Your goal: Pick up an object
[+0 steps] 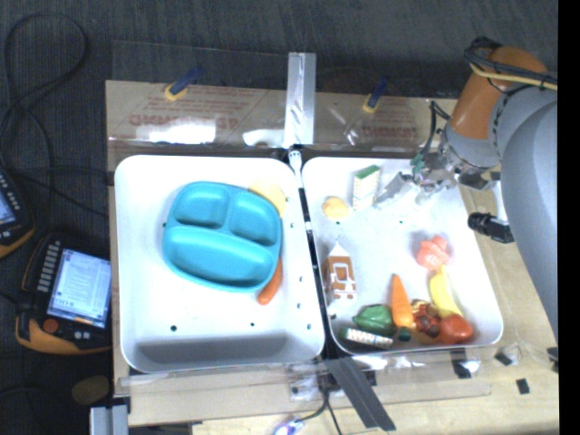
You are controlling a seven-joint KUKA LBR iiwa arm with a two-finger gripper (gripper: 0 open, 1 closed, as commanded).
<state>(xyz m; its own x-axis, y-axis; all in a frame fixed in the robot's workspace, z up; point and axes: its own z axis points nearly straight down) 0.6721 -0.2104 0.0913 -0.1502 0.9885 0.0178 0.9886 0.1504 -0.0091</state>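
My gripper (400, 188) hangs over the far right part of the right bin (471, 243), just right of a small white and green carton (365, 184). Nothing shows between it and the bin floor. A yellow round piece (335, 208) lies left of the carton. Toward the near end lie an orange and white box (340, 277), a pink piece (433, 250), a banana (441, 293), a carrot (400, 299), a green vegetable (372, 317) and a red tomato (456, 329).
The left bin (145, 315) holds a blue divided plate (222, 234), with a yellow piece (269, 194) at its far edge and an orange stick (270, 286) at its near right. The bin divider (311, 243) runs between the bins. A handheld pendant (68, 288) lies off the bench at left.
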